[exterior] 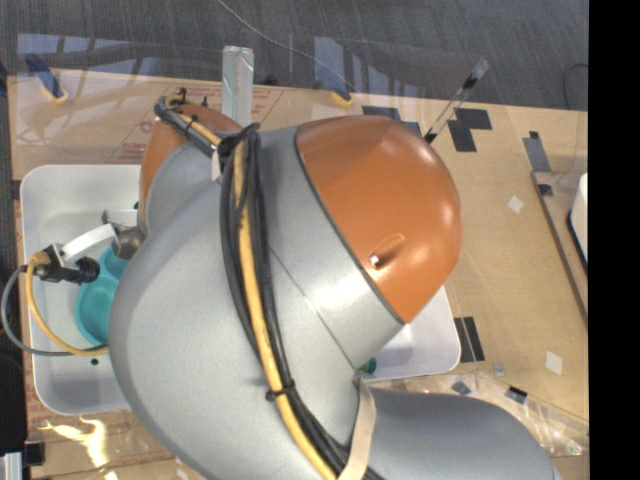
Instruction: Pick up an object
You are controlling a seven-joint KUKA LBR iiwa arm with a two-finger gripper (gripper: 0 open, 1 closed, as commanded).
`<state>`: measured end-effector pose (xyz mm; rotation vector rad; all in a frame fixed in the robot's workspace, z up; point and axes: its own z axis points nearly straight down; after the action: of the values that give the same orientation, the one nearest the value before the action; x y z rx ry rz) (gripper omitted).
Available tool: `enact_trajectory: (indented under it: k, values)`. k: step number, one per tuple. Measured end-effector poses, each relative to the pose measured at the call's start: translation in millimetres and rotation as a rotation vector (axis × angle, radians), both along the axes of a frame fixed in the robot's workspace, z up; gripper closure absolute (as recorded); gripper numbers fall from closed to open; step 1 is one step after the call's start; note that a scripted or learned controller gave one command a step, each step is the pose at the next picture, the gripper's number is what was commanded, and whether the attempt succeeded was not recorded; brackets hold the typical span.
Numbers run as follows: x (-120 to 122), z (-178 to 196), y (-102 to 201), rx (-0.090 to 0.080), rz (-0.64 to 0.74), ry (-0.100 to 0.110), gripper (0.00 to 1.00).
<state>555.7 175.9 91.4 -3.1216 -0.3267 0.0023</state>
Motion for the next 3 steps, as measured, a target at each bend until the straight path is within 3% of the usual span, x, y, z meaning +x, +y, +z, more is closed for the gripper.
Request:
enact_trajectory:
  k: [1,2,3]
  values:
    - [76,59,43,0.002,-0.001,-0.007,1.00]
    - [66,102,42,-0.001,-0.002,-0.006,1.00]
    - [65,100,41,-0.003,-0.003,-0.004,0.00]
